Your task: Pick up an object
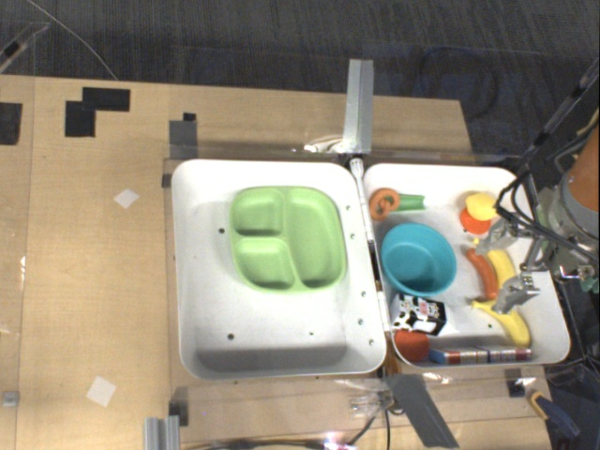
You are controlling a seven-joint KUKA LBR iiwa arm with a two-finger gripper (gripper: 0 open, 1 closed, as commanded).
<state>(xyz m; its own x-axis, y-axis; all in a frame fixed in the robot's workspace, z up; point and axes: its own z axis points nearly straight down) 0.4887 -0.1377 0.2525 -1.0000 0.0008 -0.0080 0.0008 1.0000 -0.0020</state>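
The wooden surface [84, 279] carries two shallow white bins side by side. The left bin [202, 336] holds a green divided plate [286, 237], lying flat toward its upper half. The right bin [553, 336] is crowded: a blue bowl [418, 259] sits upright at its left-centre, a yellow banana [509, 298] lies lengthwise toward the right wall, with a thin orange-red piece [480, 272] just beside it on the left. A black-and-white patterned packet [418, 315] lies just below the bowl, and a long marker-like stick [480, 354] runs along the bottom wall, next to a red round thing [410, 345]. A yellow-and-orange toy [478, 211] sits near the top wall; an orange carrot-like piece with a green end [392, 202] lies at the upper left.

The gripper [506, 268] hangs over the banana — its fingers [514, 293] are spread apart, pinching nothing, one above and one on the fruit's line.
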